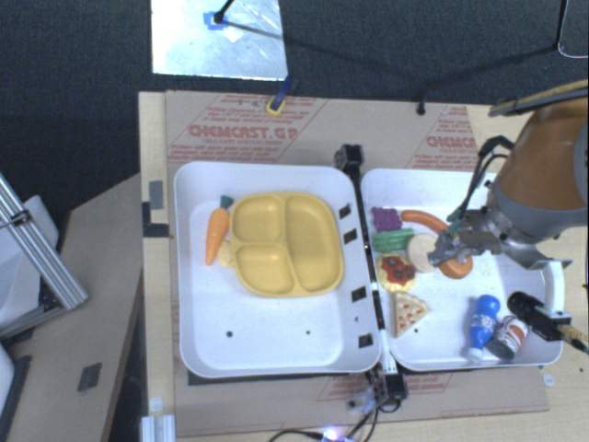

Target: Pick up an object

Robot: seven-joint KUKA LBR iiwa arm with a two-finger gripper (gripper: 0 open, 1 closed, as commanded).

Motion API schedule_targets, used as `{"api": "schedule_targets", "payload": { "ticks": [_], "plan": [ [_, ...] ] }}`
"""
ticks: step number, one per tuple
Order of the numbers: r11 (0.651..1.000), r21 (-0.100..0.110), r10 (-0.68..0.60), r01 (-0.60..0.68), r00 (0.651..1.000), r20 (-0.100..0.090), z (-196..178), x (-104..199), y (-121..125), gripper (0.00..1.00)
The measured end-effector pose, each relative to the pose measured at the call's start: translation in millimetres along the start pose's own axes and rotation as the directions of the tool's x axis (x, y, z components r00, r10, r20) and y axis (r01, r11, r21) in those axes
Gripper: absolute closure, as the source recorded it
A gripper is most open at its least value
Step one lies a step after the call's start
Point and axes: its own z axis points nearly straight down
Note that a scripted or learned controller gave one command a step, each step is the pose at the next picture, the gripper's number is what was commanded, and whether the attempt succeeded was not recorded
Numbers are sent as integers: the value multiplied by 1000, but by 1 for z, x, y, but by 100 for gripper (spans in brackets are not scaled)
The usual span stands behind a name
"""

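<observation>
orange toy under the gripper

orange toy lies in the right bin, long axis not readable. gripper sits over it, just right of a pale round piece; finger spread cannot be told.

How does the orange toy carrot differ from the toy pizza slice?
The orange toy carrot is long, rounded and green-topped; the yellow triangular toy pizza slice is flat with red dots. The carrot lies in the left white bin beside the yellow divided plate; the pizza slice lies in the right white bin. Both are toy food.
</observation>
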Motion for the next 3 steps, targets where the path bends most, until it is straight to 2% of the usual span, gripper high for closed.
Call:
{"api": "schedule_targets", "payload": {
  "ticks": [2, 3],
  "plan": [
    [1000, 0, -2, 2, 1000, -1, 9, 110, -11, 100],
    [1000, -3, -2, 2, 1000, -1, -14, 162, -14, 100]
  ]
}}
